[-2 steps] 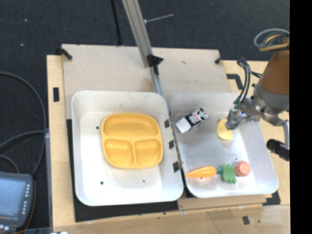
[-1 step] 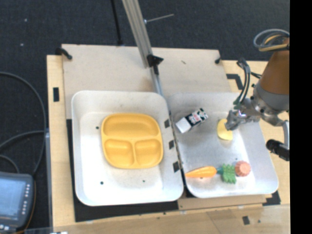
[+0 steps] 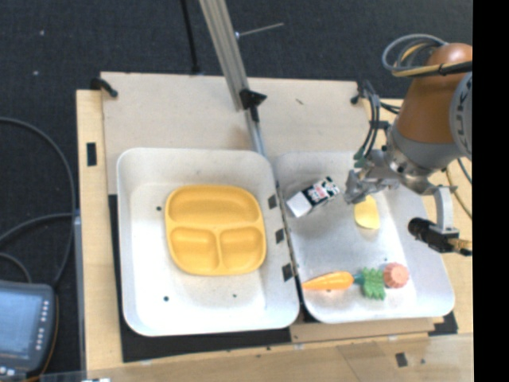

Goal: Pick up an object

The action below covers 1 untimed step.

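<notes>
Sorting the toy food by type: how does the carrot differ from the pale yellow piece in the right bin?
The carrot is orange and long, tapering, lying crosswise near the bin's front edge; the yellow piece is pale, rounded and short. The carrot sits beside a green toy, away from the arm; the yellow piece lies just under the end effector. Both rest flat in the right bin.

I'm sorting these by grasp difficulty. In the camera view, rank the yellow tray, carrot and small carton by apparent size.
1. yellow tray, clearly largest.
2. carrot and small carton look much alike; I would not rank them.
</notes>
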Each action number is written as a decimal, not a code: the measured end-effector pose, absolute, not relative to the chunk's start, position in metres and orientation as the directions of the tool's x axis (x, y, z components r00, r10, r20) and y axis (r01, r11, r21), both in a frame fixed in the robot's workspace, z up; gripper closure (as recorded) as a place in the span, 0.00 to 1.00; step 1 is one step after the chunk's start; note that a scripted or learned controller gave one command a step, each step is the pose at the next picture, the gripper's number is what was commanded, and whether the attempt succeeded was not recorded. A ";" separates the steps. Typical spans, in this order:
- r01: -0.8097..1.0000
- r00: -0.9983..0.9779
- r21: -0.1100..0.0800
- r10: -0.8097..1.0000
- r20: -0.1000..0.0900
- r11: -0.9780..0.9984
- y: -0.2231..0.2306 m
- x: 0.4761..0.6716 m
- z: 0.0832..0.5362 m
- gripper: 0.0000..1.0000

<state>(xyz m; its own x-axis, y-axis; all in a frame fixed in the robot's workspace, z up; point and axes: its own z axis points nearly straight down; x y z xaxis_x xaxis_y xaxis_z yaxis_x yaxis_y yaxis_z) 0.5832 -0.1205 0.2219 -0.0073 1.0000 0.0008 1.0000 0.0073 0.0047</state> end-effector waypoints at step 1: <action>1.000 -0.008 0.004 1.000 0.001 0.008 -0.064 0.591 0.233 1.00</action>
